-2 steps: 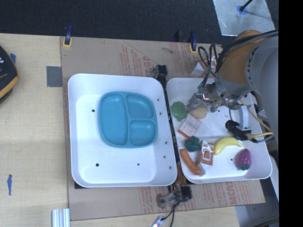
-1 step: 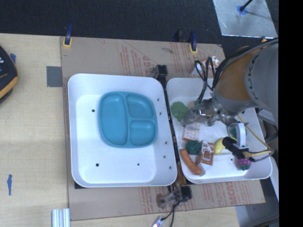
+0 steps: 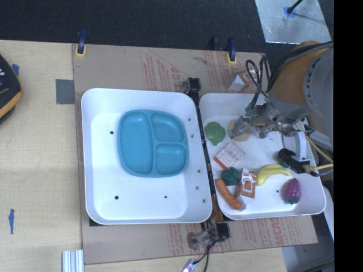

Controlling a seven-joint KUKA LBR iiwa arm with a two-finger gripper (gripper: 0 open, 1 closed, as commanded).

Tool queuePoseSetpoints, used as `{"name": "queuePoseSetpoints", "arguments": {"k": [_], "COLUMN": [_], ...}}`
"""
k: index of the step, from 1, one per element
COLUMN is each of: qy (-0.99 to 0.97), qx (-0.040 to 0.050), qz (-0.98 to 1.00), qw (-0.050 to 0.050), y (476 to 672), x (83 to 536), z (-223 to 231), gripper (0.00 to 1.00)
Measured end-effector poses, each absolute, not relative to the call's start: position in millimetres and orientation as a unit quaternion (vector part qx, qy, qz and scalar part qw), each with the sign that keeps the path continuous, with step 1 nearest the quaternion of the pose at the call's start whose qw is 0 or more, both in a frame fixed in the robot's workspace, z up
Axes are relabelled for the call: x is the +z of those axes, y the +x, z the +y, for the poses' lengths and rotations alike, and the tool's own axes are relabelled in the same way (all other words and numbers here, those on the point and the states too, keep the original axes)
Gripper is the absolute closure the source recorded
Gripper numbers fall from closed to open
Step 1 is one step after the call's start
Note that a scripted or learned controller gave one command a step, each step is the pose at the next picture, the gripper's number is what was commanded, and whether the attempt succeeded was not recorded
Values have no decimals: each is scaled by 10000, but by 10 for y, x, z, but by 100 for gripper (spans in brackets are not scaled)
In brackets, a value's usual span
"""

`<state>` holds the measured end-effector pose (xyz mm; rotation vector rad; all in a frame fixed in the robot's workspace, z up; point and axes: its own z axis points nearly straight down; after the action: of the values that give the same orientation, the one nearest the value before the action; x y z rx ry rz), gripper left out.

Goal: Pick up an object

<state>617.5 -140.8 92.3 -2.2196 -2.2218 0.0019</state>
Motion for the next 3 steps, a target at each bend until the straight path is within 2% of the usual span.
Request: {"name": "queuePoseSetpoints", "arguments": {"k": [1, 2, 3], "qy": [-7055, -7041, -7047], "qx": [4, 6, 10], "qz": [-7087, -7101, -7095], "qw": [9, 2, 12], "y": [6565, 6570, 5692], "x": [922, 1033, 1925], "z": [-1210, -1217, -385], "gripper": [0, 100, 100]}}
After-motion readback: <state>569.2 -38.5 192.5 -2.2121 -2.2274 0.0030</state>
